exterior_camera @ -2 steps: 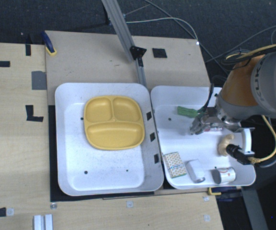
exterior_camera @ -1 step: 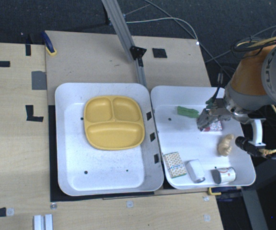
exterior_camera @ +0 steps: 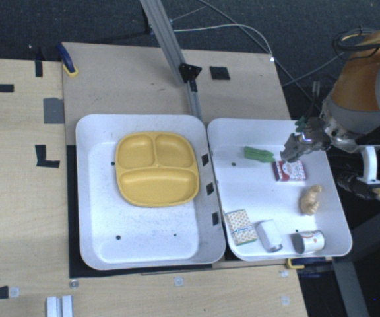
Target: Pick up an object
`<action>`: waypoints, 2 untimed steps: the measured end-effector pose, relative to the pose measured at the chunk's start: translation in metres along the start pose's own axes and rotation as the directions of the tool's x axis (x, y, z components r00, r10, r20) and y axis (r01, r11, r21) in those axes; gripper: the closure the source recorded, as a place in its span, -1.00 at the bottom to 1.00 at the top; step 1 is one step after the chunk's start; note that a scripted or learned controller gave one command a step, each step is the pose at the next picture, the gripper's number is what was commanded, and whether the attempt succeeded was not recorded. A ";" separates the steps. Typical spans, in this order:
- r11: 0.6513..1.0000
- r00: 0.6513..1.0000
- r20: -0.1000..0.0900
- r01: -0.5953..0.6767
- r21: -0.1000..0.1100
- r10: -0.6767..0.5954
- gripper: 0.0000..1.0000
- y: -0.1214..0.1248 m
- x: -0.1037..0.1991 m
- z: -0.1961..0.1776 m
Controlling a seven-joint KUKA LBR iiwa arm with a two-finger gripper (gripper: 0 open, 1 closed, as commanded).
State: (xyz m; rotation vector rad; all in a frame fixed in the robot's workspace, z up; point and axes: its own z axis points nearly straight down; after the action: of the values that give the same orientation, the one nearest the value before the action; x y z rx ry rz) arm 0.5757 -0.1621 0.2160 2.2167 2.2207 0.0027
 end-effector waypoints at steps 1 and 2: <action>1.000 1.000 -0.001 0.001 0.000 -0.001 1.00 0.004 0.009 -0.048; 1.000 1.000 -0.003 0.003 0.005 -0.003 1.00 -0.014 0.059 -0.047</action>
State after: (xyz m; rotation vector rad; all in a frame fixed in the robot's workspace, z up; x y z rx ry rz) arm 0.5614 -0.1029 0.2633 2.2173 2.2282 -0.0004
